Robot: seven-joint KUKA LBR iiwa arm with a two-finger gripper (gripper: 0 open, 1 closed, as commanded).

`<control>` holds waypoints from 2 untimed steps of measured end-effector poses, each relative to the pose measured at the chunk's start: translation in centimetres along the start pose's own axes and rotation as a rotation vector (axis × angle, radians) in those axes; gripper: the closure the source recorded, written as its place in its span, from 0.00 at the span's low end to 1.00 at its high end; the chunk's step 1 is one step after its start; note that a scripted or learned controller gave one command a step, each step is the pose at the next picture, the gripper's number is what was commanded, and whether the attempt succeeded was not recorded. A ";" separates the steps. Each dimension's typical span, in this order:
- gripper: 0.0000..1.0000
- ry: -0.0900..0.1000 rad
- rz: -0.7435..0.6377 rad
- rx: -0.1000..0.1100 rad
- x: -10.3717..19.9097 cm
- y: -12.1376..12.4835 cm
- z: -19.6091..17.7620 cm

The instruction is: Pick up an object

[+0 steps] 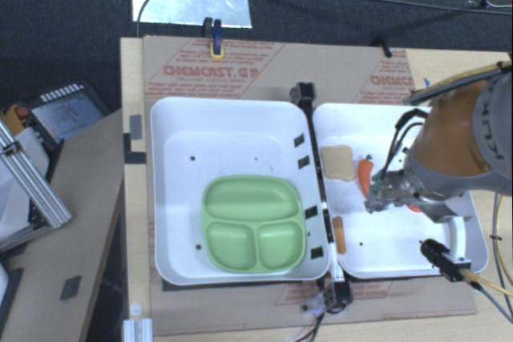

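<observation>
Low in the right bin, the fingers hung just beside the carrot, their opening impossible to tell, so a good grasp probably meant centring over it before descending and closing.

A green divided tray lies in the left bin (possibly plastic, near its front).

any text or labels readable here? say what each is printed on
"CHEMCAST GP": red print on the brown sheet behind the left bin.
"CHEMCAST": same red print, partly cut off, on the sheet behind the right bin.
More red print along the sheet's front edge: too small to read.
</observation>
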State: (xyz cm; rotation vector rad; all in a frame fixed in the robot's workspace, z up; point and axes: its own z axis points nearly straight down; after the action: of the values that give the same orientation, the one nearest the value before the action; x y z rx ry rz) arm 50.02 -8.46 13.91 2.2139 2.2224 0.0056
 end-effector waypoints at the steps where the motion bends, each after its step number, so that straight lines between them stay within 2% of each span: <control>1: 1.00 -0.001 -0.001 -0.002 0.1 1.3 -5.4; 2: 1.00 0.000 -0.001 -0.001 0.2 0.7 -10.2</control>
State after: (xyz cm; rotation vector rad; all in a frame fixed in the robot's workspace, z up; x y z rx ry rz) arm 50.63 -8.30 24.10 2.2122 2.2224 0.0069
